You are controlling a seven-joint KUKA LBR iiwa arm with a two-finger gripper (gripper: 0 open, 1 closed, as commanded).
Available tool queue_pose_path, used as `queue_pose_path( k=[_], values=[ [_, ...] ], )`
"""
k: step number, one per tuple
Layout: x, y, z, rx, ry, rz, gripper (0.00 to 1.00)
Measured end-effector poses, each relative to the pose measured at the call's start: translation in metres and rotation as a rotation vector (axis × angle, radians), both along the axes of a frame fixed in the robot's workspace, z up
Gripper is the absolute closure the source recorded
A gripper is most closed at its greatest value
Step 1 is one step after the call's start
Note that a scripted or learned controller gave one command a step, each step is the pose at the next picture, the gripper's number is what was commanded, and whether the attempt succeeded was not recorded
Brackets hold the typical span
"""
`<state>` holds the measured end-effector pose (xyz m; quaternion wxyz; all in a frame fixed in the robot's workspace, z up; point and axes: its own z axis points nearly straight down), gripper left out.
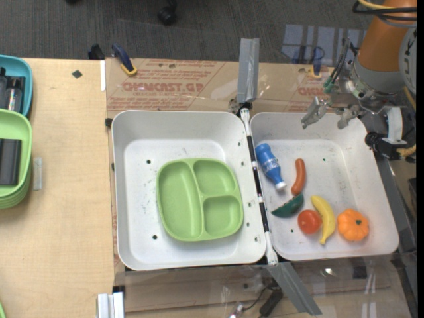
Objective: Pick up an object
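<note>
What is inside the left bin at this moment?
The left bin holds one green divided tray with three compartments, each bare. The bin floor around it shows only small holes and scuffs. Whatever lies beneath the tray is covered.

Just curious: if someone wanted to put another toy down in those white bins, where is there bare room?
Right bin: its far half past the sausage is bare; banana, tomato and pumpkin crowd the near side. Left bin: a bare margin around the green tray.
</note>
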<state>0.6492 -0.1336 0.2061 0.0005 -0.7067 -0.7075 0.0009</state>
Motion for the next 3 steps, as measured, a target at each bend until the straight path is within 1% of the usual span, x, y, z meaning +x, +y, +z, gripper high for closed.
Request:
queue_pose_path(
  k=[1, 2, 3],
  values=[
    [0.000, 0.000, 0.009, -0.001, 0.001, 0.002, 1.00],
    [-0.049, 0.094, -0.016, 0.000, 0.002, -0.148, 1.00],
    [-0.054, 0.166, -0.016, -0.002, 0.001, -0.519, 1.00]
  ],
)
